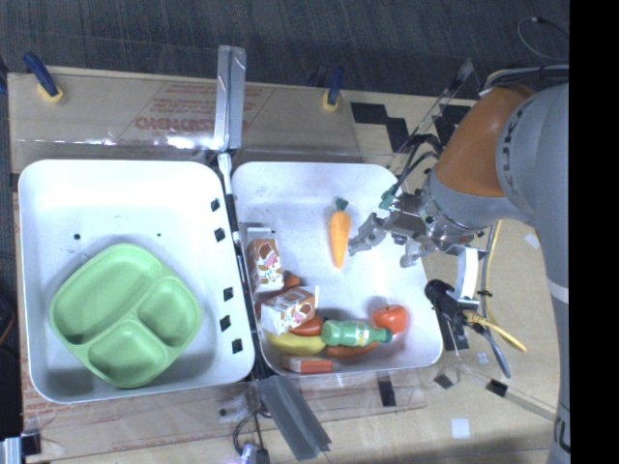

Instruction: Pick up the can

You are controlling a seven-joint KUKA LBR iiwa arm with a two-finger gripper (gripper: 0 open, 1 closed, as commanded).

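Here, left bin (39, 259) holding green tray (126, 314), right bin (309, 177) with carrot (338, 236), fingers (366, 237) open, empty.

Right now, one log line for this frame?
task: pick up can | claw: over right bin, beside carrot, holding nothing | can: at bin's left wall, untouched | left bin: green divided plate

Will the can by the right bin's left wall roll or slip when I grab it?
The can seems to lie on its side, so a nudge may roll it. It sits close to the bin wall and a small carton, so it could jam rather than travel far. It looks rigid, unlikely to crush.
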